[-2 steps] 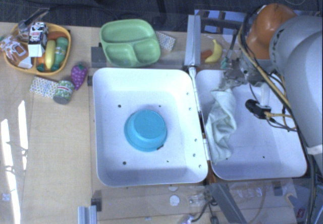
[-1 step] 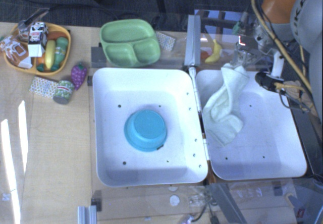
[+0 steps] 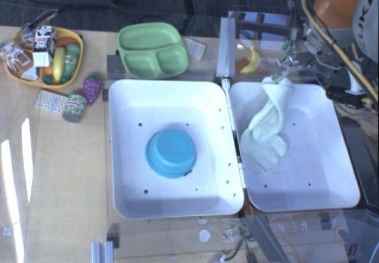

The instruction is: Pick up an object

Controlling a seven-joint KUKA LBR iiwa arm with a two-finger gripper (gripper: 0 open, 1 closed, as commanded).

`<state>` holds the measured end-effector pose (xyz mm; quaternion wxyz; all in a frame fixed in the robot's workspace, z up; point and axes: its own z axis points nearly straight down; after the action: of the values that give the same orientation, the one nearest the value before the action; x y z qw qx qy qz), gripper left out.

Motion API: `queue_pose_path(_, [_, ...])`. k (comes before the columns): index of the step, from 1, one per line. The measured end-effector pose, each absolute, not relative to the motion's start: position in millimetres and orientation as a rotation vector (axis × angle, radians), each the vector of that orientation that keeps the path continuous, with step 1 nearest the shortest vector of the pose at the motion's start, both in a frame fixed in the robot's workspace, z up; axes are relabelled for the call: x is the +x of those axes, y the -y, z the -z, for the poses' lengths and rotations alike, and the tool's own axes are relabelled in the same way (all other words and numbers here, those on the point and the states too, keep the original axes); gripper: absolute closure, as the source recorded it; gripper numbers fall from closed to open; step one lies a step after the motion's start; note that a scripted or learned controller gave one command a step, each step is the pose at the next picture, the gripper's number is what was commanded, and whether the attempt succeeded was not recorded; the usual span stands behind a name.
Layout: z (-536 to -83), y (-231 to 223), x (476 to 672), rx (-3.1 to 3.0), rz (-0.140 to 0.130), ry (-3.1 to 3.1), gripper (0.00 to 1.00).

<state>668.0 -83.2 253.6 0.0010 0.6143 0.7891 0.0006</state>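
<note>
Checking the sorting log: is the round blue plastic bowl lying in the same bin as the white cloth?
No: the round blue plastic bowl sits in the left white bin, the white cloth in the right white bin.

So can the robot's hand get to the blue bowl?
Probably yes. The blue bowl sits alone in the left bin with nothing over it, but the hand is over the right bin with the white cloth.

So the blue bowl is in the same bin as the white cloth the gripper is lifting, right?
Not quite. The blue bowl sits in the left bin, and the white cloth hangs into the right bin from the gripper, as the camera view shows. The rest is right.
</note>
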Motion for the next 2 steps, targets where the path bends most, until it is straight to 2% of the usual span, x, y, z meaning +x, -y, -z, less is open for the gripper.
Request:
queue_pose_path(1, [-254.0, 83.2, 668.1, 1.928, -0.002, -2.477, 0.0])
queue_pose_path(2, [-185.9, 52.0, 640.2, 1.776, -0.004, -2.588, 0.0])
